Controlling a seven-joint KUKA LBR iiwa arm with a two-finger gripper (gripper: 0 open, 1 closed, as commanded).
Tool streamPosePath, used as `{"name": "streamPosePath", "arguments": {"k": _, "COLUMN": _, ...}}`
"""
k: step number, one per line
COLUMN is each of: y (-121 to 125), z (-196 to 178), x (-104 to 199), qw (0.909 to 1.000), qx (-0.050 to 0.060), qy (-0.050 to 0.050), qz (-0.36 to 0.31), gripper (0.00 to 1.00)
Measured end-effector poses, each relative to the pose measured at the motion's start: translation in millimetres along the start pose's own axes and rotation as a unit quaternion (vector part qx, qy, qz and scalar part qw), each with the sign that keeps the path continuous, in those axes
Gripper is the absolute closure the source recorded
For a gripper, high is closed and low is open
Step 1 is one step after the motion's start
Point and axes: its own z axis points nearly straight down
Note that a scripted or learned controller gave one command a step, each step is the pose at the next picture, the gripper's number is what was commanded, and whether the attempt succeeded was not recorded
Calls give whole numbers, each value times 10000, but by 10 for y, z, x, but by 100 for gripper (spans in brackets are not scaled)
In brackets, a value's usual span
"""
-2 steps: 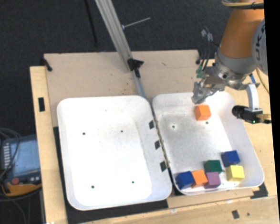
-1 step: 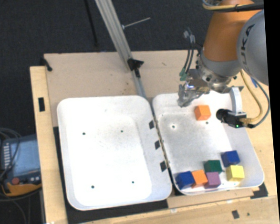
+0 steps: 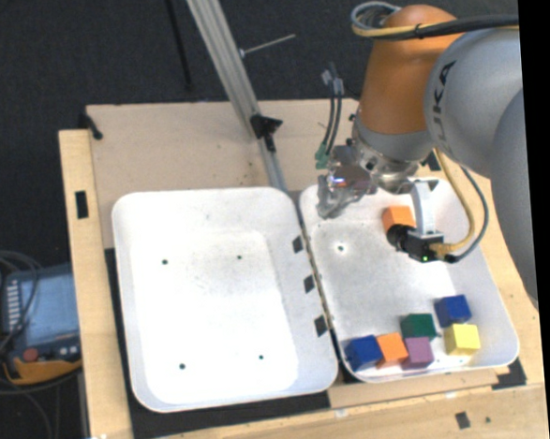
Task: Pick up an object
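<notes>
Blocks in the right bin, gripper above its far corner.

Six blocks (image 3: 415,343) lie grouped at the 5 o'clock corner of the right bin (image 3: 353,265); the gripper (image 3: 335,198) hangs at 11 o'clock of this bin, well apart from them, and its opening cannot be told.

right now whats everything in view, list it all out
white bins: two, side by side on the bench
blue blocks: two, right bin, near edge; the other
orange blocks: two, right bin, one near edge, one under the wrist
purple block: one, near edge
green block: one, behind purple
yellow block: one, near right corner
metal pole: one, grey, behind the bins
screen device: one, far left
arm: grey, orange band
claw: over right bin's far left corner
</notes>
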Motion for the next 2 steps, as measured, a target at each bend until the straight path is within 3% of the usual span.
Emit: {"name": "streamPosePath", "arguments": {"k": 2, "y": -68, "z": 69, "x": 902, "qw": 10000, "qx": 3, "qy": 2, "qz": -2, "gripper": 100}}
